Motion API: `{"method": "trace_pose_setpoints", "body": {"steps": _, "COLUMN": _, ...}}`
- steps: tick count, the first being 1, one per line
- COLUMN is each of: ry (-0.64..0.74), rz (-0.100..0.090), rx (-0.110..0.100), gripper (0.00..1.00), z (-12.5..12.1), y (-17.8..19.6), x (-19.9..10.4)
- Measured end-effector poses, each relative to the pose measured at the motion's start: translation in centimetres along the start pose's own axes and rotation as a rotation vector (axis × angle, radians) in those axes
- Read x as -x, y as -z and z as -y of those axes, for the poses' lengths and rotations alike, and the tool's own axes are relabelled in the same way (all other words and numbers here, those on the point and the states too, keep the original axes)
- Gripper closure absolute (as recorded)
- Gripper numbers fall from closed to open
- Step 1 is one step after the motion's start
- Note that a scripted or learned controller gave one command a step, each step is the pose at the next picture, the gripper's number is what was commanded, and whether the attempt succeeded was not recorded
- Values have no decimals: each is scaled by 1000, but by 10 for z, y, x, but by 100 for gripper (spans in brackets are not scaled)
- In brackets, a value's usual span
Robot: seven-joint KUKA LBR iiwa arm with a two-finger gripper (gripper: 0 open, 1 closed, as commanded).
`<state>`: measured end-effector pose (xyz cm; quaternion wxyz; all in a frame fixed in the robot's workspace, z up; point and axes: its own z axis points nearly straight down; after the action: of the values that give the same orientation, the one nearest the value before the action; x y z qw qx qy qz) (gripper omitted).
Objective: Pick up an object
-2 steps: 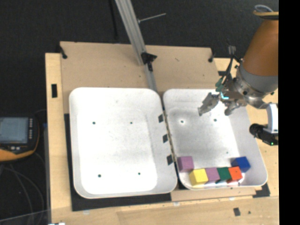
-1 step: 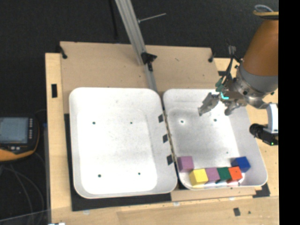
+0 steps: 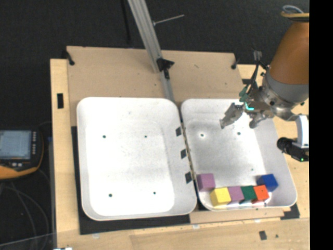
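No writing can be read. The right bin (image 3: 270,150) holds six blocks (image 3: 237,192) along its near edge: two purple, one yellow, one green, one orange, one blue. The gripper (image 3: 242,117) hangs spread and holding nothing over that bin's far edge. One left bin (image 3: 88,139).

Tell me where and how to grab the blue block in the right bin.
Come straight down on the blue block and close the fingers on its far and near faces. It sits close to the right bin's wall, and the orange block crowds its near-left corner, so a side approach looks blocked.
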<state>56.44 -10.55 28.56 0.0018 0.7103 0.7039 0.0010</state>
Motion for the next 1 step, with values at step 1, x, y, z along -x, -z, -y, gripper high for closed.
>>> {"method": "trace_pose_setpoints", "body": {"steps": 1, "ry": 2, "rz": 2, "rx": 8, "gripper": 0, "z": 47, "y": 113, "x": 10}}
